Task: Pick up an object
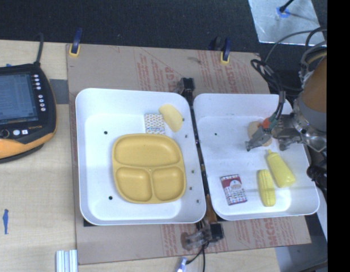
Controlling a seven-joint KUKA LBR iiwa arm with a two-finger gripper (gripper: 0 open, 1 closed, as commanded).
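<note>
Camera view shows my gripper (267, 142) low over the right bin (231, 115), close to its right side. I cannot tell from up here if it is open or closed, and I see nothing held in it.

The thing I would go for is the big corn cob (280, 169). It lies flat on the bin floor, just below the gripper in the picture, tilted and near the bin's right wall. I think it is a toy, so it should be light and hard, like plastic. Its skin looks bumpy, which should help. But it is round like a log, so it could roll or pop out if I pinch it at one end. I would take it across the middle, on its two long sides.

A smaller corn cob (266, 187) lies just beside it, so a sloppy grab could bump that one. A little red and white box (234, 189) lies flat nearby, thin and hard to get under. A tan round thing (255, 130) sits right by the gripper, partly hidden, and I cannot tell what it is.

The left bin (95, 152) has a smooth yellow plate (148, 168) with three dips, a small flat packet (154, 123) and a pale yellow lump (171, 117). Both bins are white and shiny, so things may slide
</note>
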